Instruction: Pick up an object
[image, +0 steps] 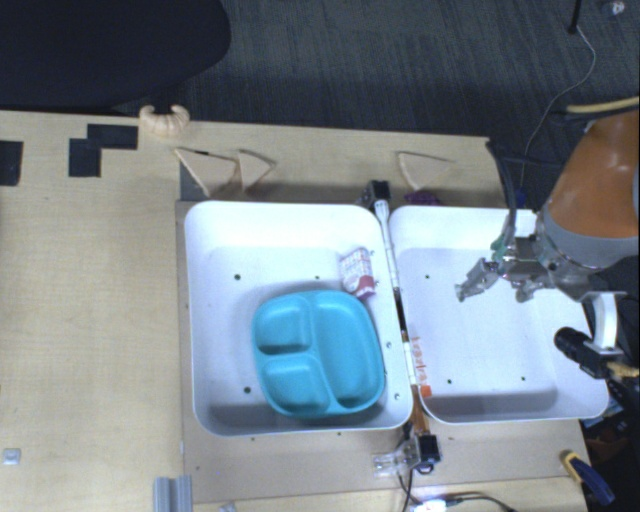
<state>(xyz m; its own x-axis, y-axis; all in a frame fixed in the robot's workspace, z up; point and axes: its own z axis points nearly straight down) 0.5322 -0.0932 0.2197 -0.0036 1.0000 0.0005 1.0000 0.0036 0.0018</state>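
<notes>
Hovering above the right bin (530, 395), the hand (478, 283) is seen at the end of the grey arm (600, 200), which reaches in from the right; nothing is seen held by it, and whether it is open or closed cannot be told at this size. After that, the scene can be taken from largest to smallest. A pale wooden surface (90, 330) carries both bins side by side. The left bin (215, 300) is occupied mostly by a blue divided plate (318, 352), lying flat toward its near side. Just beyond the plate's far right corner, close to the wall shared with the right bin, a small white and red packet (358, 271) is seen. The step in hand is judged to be the approach, with no grasp yet made. For the next move, the hand would need to be carried leftward across the dividing wall and lowered over one of the two objects; the packet is the nearer.
</notes>
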